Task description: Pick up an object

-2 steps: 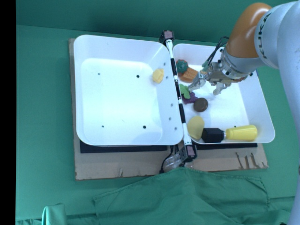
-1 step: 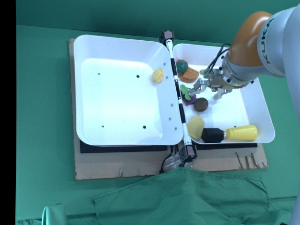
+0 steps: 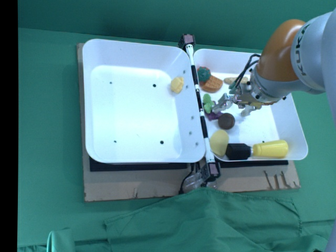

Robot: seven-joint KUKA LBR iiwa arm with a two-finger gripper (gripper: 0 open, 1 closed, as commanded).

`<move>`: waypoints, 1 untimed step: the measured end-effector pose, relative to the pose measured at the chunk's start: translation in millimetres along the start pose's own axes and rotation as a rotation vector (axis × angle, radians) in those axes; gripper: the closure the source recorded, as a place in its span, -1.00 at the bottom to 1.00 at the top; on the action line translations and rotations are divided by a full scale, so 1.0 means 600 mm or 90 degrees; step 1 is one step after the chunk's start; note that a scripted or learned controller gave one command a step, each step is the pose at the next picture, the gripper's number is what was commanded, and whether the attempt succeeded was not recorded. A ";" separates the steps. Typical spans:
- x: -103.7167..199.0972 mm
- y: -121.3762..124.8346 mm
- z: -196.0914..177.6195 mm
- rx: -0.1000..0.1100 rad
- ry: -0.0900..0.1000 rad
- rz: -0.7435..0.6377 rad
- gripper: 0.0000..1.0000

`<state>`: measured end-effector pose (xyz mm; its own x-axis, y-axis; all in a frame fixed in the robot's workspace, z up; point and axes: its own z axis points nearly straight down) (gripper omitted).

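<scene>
Camera view, looking down at a slant on the green-draped worktop: the grey arm with its orange band reaches in from the right over the right bin, its pincer low above the bin's left-middle part, just beside a small green piece and near a purple piece. Whether the pincer is spread, pressed together or pinching anything cannot be told from this angle. Close by lie a dark brown ball and a pale yellow rounded piece. Along the near wall, a black block touches a yellow bottle lying on its side. Toward the far wall sit an orange piece with a green top and a small tan piece. The left bin holds one yellow piece near its right wall. Both bins rest on a cardboard sheet.
</scene>
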<state>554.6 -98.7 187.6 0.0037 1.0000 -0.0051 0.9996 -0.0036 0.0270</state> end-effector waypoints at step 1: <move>-0.028 -0.026 0.000 0.001 0.001 0.000 -1.00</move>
<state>539.1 -115.2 187.5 0.0036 1.0000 -0.0030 0.9997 -0.0035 0.0253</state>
